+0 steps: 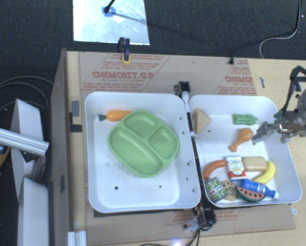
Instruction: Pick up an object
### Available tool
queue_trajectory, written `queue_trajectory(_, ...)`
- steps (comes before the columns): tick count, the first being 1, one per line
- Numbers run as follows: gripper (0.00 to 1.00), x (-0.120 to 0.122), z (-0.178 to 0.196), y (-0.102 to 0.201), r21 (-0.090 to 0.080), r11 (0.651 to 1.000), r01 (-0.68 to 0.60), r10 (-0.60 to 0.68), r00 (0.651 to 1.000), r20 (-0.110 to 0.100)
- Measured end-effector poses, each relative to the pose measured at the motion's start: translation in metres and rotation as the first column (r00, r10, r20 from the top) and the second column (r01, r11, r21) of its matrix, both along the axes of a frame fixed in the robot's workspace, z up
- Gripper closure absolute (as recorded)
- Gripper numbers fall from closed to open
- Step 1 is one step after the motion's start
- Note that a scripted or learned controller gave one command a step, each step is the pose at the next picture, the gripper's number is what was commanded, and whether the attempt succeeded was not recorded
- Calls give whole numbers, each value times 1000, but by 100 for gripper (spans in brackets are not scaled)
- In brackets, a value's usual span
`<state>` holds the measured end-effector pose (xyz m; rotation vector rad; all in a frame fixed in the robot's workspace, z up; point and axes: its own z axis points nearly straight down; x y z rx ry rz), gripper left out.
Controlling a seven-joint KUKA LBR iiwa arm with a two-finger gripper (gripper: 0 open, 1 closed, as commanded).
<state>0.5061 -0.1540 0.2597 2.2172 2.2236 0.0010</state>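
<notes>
Pincer [262,132] hangs over the right bin's [283,152] right side, fingers spread apart, nothing between them. Just beside its tips, toward the bin's middle, lies a toy drumstick [242,138]. A green piece [244,119] sits near the far edge, a bread wedge [201,120] at the far-left corner. Near edge holds a crowd: sausage [213,167], carton [235,166], banana [267,173], watermelon slice [246,194]. Left bin [104,188] carries a green divided plate [143,143] and a carrot [117,115].
</notes>
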Motion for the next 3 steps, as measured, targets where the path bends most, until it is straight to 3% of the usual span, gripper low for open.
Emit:
queue_trajectory(1,0,-21,-92,45,4,1000,-4,4,1000,-8)
queue_trajectory(2,0,-17,-169,21,-2,1000,3,-3,1000,7)
queue_trajectory(3,100,-19,-160,22,1,1000,1,-1,1000,1)
